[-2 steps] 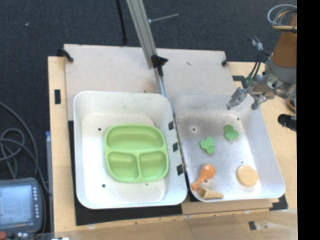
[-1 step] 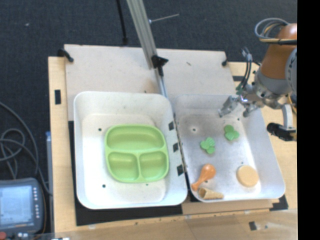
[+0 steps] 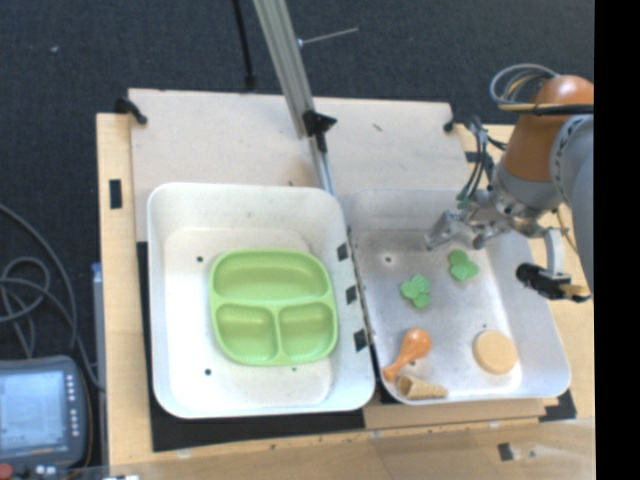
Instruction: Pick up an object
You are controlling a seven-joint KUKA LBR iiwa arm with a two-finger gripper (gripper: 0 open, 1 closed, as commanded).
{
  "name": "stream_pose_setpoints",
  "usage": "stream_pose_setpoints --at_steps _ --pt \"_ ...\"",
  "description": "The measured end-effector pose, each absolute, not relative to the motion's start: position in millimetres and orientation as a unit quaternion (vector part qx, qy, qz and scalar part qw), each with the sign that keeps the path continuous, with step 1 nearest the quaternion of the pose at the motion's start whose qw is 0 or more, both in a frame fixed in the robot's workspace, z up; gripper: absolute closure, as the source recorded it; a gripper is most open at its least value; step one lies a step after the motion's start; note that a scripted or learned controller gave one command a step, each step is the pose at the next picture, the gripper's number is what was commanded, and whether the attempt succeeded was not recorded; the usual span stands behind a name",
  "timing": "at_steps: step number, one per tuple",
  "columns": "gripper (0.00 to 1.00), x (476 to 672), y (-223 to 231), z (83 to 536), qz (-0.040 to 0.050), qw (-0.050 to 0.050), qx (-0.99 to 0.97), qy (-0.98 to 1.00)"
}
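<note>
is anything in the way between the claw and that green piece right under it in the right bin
Nothing visible stands between them. The claw hangs above the far part of the right bin, and the nearest green piece lies just in front of it on bare bin floor. The second green piece lies further off to the left.

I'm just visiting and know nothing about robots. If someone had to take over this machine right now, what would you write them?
Gripper: over the far part of the right bin, nothing seen in it; whether it is open or shut cannot be told.
Right bin: two green pieces just below the gripper, an orange piece, a cone-shaped piece and a tan round disc nearer the front.
Left bin: a green divided plate.
Done: nothing picked up yet.
Left: grasp one object and lift it; the nearest green piece looks like the likeliest target.
</note>
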State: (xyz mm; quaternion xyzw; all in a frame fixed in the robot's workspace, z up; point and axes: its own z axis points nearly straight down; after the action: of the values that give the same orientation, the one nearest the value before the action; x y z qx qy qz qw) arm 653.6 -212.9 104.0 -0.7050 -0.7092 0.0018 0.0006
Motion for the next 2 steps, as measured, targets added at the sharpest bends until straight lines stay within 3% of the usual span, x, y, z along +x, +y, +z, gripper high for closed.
stream_pose_setpoints --at_steps 1,2 --pt "1.00 656.0 -214.3 120.0 0.0003 -0.004 -0.704 -0.710" --pt "1.00 664.2 -222.5 172.0 -0.0016 -0.004 -0.705 -0.709"
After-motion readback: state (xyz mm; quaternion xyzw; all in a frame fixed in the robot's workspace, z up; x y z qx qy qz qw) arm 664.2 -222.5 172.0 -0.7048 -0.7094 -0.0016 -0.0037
